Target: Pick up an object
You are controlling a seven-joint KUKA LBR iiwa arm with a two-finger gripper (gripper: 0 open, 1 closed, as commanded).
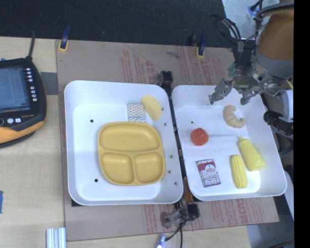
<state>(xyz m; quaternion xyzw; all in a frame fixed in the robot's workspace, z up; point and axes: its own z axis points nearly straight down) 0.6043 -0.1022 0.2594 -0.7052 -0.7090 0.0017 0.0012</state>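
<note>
While the pincer (231,93) hangs over the twelve o'clock end of the right bin (277,186), its two fingers stand apart with nothing between them. Just at its five o'clock lies the nearest candidate, a pale croissant-shaped toy (233,116), close by but not touching the fingers. Further toward six o'clock sit a yellow bottle (251,154) and an ear of corn (238,171), side by side; at seven o'clock from the pincer rests a red tomato (199,136), and below that a small red-and-white card box (208,172). Across the divide, the left bin (72,138) carries a yellow divided plate (130,152), a yellow wedge (151,107) and a patterned packet (136,113); a teach pendant (13,101) lies at nine o'clock on the bench.

To do this step well, I judge the pincer should shift slightly toward five o'clock, centre over the croissant's thick middle, keep the fingers wide, set them across its short width, and descend fully before closing, since a curved toy could slip sideways.
</note>
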